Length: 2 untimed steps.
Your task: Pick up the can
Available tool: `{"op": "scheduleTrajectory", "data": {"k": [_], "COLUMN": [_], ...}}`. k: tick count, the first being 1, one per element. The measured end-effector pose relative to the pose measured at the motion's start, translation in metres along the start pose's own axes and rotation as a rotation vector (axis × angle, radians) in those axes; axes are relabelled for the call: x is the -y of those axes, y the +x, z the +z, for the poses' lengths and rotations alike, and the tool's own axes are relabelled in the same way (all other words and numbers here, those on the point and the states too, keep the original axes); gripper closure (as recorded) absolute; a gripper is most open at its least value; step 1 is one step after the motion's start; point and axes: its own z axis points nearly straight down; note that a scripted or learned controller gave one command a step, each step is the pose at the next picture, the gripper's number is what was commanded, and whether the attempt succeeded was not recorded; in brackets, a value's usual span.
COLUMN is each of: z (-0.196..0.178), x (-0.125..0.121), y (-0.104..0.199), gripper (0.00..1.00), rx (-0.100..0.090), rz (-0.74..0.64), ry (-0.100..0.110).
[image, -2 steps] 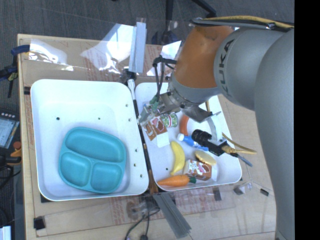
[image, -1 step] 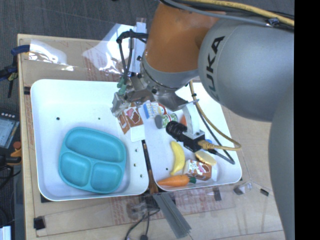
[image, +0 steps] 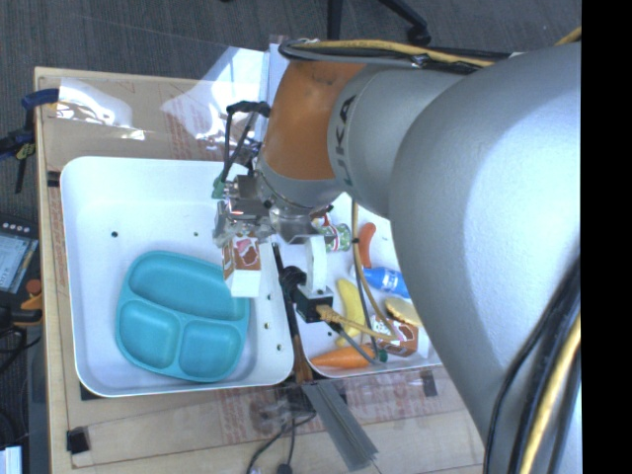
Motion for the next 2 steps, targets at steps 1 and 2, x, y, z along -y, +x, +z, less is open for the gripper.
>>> {"op": "scheduleTrajectory", "data": {"k": [1, 2], "z": [-0.018, -0.037], "x": [0.026, -0.055], "y": [0.079, 0.104], "gripper": [1.0, 1.0], "rx": [0.0, 0.0], "rz": [-0.194, -0.299], "ry": [-0.004, -0.005]}}
